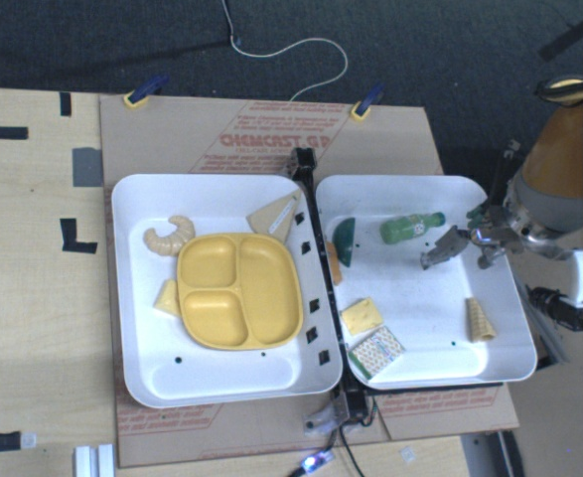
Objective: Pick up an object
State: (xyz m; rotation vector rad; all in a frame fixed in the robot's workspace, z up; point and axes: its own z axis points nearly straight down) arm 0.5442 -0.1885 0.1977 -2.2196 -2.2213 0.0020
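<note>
Bins: two, white, side by side on a cardboard sheet (271, 137) on the counter; left bin (137, 296), right bin (420, 296).
Left bin, four things: one yellow divided plate (239, 289) in the middle; one beige curled piece (169, 235) at its upper left; one tan wedge (277, 216) at its upper right by the divider; one yellow wedge (167, 296) partly tucked under the plate's left edge.
Right bin, five things: one green bottle (410, 228) lying on its side near the far wall; one dark green piece (344, 237) by the divider; one yellow block (362, 316); one patterned packet (375, 351) just below the block; one cone (480, 318) near the right wall.
Arm: one, reaching in from the right.
Jaws (440, 256): low over the right bin, just right of the bottle; I cannot tell their gap, and nothing shows between them.
Clamps: two, blue and yellow, on the sheet's far edge (147, 89) (367, 98).
</note>
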